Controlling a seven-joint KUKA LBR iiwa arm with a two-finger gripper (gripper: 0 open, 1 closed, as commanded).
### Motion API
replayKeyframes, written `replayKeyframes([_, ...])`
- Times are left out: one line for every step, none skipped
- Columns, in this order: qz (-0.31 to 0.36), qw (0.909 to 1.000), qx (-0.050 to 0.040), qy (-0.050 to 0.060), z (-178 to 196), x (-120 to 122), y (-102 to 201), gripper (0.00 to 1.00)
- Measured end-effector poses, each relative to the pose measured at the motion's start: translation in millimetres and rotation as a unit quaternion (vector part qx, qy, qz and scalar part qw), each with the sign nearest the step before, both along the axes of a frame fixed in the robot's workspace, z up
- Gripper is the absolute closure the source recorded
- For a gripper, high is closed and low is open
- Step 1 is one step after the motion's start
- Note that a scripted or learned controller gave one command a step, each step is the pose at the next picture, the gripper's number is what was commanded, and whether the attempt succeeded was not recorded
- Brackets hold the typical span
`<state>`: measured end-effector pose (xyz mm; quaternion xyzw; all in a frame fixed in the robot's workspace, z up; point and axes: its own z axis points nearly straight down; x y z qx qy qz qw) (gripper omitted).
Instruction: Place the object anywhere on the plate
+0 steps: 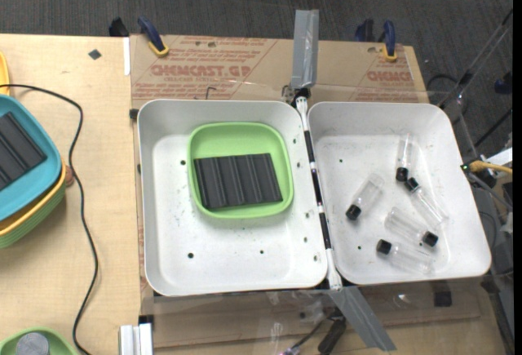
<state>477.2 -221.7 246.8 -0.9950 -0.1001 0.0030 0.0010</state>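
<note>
Sitting in the middle of the left shallow white plastic bin is the square green plastic plate with rounded corners, and a dark grey ribbed rectangular mat is lying flat inside the plate, covering most of its floor. To the right of the plate, across the hinge-like seam where the two bins are meeting, the right shallow white plastic bin is holding the task's objects: several small clear plastic vials with black caps. Farthest from the plate's level toward the back, one clear vial is lying almost upright in the picture with its cap pointing forward; just beside it a second vial is slanting away to the right. Nearest the plate, a third vial is lying tilted with its black cap toward the plate. Farther right and forward of the plate, a fourth vial and a fifth vial are resting close together near the bin's front wall. All the vials are lying well apart from the plate. Behind the plate, brown cardboard is being held by blue and yellow clamps
</note>
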Motion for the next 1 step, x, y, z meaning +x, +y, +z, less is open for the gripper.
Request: replayKeyframes([0.002,1.0,-0.0008,-0.001,20.0,0.5,-0.5,0.0])
